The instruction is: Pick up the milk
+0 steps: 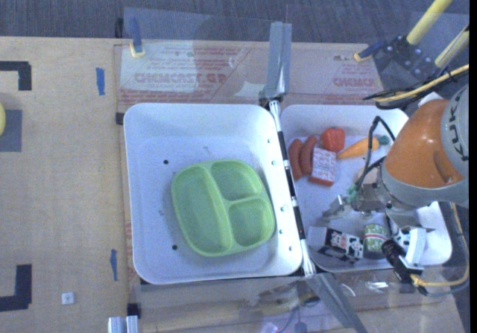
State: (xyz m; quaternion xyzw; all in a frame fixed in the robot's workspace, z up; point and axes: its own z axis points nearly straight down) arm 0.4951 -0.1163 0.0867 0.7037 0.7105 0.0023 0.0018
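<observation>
A small black-and-white cow-patterned carton, which I take for the milk, lies on its side at the front of the right bin. My gripper hangs just above and behind it, over the middle of that bin, and nothing shows in its grasp. The grey arm with its orange band reaches in from the right and hides the bin's right part.
Beside the milk stands a small green can. Further back in the right bin lie two sausages, a red-and-white packet, a red piece and a carrot. The left bin holds a green divided plate.
</observation>
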